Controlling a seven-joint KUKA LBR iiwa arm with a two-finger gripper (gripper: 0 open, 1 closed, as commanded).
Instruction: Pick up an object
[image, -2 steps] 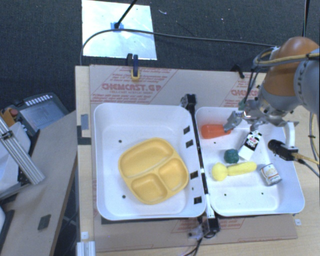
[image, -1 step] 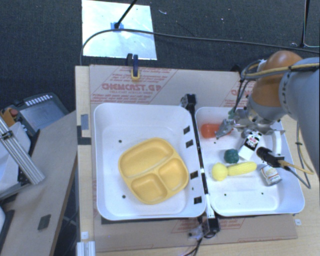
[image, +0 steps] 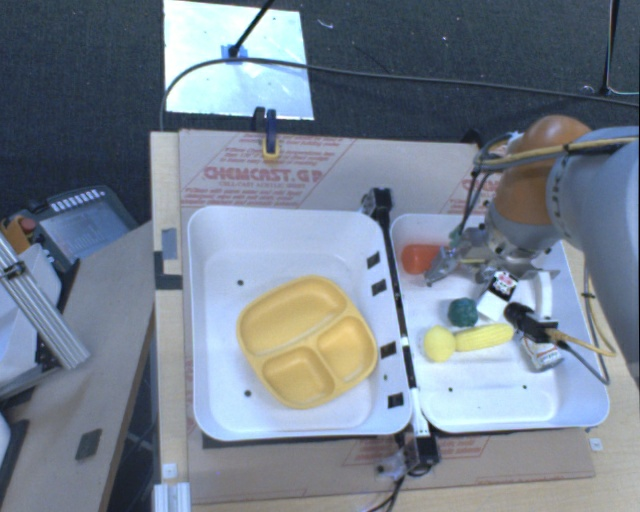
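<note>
The pincer (image: 441, 267) is down low in the right bin (image: 500, 400), up by that bin's eleven o'clock corner. From this slant we cannot tell whether it is spread or pressed together, and we see nothing pinched in it. At its nine o'clock, just beside it or perhaps touching, sits the orange-red object (image: 417, 257), and we take that to be the piece it is going for. So we judge this to be the reach-and-grasp step, with the lift not yet made. The next move, to our eye, calls for the pincer to settle squarely over the orange-red object, close on it, then rise straight up clear of the bin wall. Working outward, at the pincer's five o'clock lies a dark green ball (image: 462, 312). Just past it towards six o'clock is a yellow piece (image: 480, 337), rounded at one end and long at the other; we cannot tell whether it is one thing or two. Over at eight o'clock, the left bin (image: 215, 300) holds a yellow divided plate (image: 305, 340), well apart from the action. Now the writing: a brown sheet (image: 330, 160) lies on the surface under both bins, and red print at the left bin's twelve o'clock reads "CHEMCAST G P". The finer lines under it, and more red print at the near edge, are too small for us to read.
</note>
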